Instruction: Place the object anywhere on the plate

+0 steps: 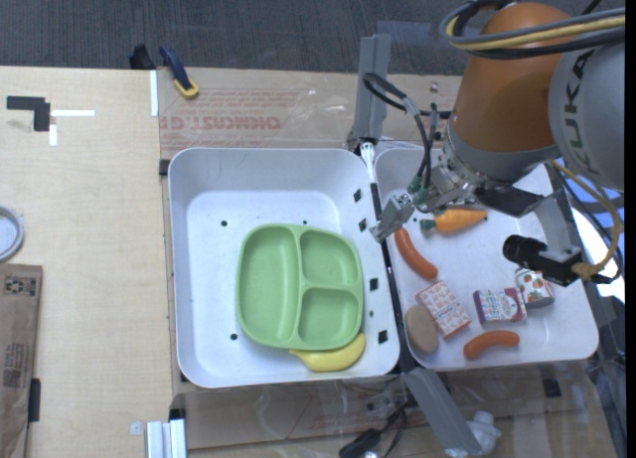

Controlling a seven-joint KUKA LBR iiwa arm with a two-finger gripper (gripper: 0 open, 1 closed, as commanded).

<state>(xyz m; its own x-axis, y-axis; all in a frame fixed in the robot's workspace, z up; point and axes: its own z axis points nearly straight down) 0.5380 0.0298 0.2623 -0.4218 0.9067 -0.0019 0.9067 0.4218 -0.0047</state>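
A green divided plate (298,287) lies in the left bin (199,247) with nothing on it. My gripper (397,214) hangs low over the left end of the right bin (571,342), close to the wall between the two bins. Just below it lies a red-orange sausage (415,253), and an orange carrot (459,219) lies right beside it. Nothing shows held in the gripper.
A yellow banana-shaped piece (333,355) pokes out from under the plate's near edge. The right bin also holds a tan oval piece (421,330), a second sausage (491,343) and three small cartons (442,308), (499,304), (535,288). The arm covers the bin's far right part.
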